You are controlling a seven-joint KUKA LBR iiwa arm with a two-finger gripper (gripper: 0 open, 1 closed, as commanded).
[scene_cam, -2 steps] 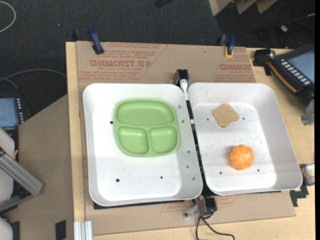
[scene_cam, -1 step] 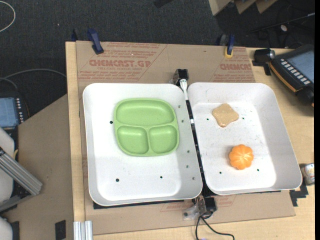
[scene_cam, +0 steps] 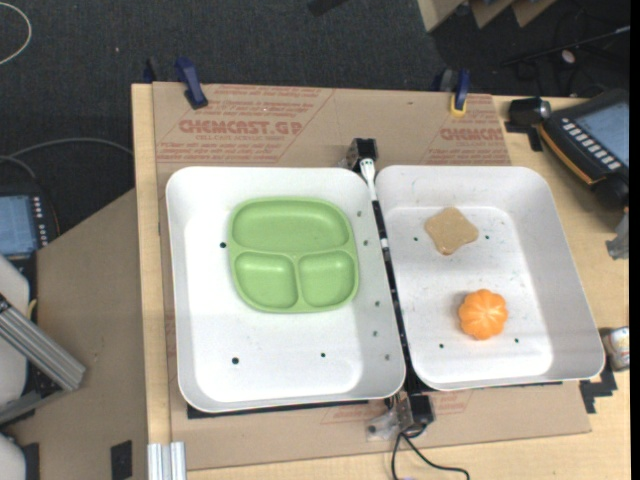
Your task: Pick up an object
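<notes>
Arm's colours and markings: indiscernible

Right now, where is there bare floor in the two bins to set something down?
Left bin: a wide bare strip below the green divided plate, which takes up the upper middle. Right bin: bare along its left side and bottom edge. Tightest spot is between the tan piece and the orange fruit.

The brown board (scene_cam: 300,118) under the bins reads "CHEMCAST GP".

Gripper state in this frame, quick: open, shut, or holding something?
Gripper: not in view, so its state cannot be told. The orange fruit and tan piece lie loose in the right bin.
</notes>
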